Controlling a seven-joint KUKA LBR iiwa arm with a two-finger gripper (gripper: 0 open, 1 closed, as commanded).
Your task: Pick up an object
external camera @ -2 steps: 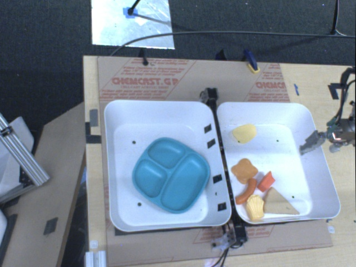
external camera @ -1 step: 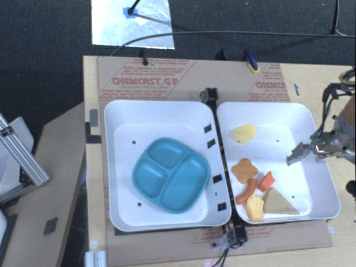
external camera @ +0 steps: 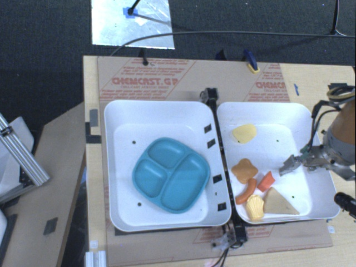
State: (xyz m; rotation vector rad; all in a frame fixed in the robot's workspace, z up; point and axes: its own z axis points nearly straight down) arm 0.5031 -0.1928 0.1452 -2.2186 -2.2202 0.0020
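Observation:
The right bin (external camera: 300, 115) holds several toy food pieces. A pale yellow piece (external camera: 244, 133) lies near its back left. An orange blob (external camera: 243, 170), an orange sausage shape (external camera: 246, 192), a small red piece (external camera: 266, 181), a yellow ridged piece (external camera: 255, 207) and a tan wedge (external camera: 280, 203) cluster at the front left. My gripper (external camera: 290, 164) reaches in from the right, over the bin's middle. It sits just right of the red piece and above the tan wedge. Nothing shows in its grasp.
The left bin (external camera: 119, 149) holds a blue divided plate (external camera: 171, 174). A black divider strip (external camera: 218, 149) runs between the bins. The grey arm (external camera: 340, 143) with its cables stands over the right bin's right edge. Brown cardboard (external camera: 167, 77) lies behind the bins.

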